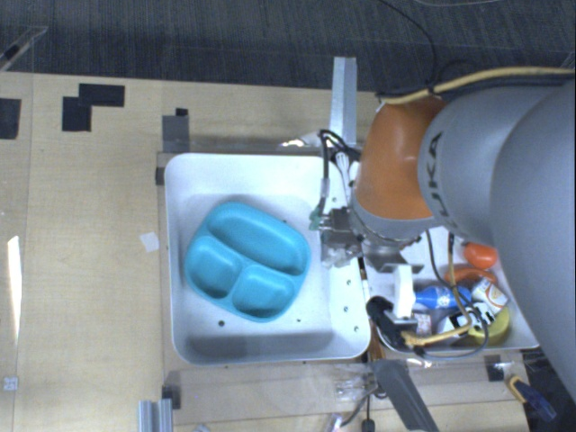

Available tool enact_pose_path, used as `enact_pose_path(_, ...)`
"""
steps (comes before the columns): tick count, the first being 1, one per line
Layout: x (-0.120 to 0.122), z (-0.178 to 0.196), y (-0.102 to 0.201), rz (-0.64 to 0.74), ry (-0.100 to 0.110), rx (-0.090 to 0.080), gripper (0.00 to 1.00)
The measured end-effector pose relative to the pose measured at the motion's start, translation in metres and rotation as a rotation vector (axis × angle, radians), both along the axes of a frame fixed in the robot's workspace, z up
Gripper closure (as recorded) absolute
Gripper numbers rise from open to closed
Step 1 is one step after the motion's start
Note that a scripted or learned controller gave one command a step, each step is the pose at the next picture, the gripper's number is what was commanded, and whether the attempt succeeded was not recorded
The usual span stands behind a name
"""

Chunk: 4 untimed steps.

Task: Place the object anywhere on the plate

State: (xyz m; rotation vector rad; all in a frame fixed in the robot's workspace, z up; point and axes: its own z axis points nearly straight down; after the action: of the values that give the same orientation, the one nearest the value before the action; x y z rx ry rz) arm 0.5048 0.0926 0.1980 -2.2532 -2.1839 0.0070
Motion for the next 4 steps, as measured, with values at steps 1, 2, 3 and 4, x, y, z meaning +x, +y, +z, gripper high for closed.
enact_pose_path(1,-0.017,0.037,0.010,-0.177,-0.005,-0.002,1.00)
enact_pose_path(2,-0.019,-0.021,0.089,-0.444,0.000,-0.004,1.00)
enact_pose_path(3,-0.016,-0.086,0.060,-0.273,-0.010,0.007,1.00)
enact_pose_path(4,-0.019,-0.071,0.087,-0.611,-0.001,-0.005,1.00)
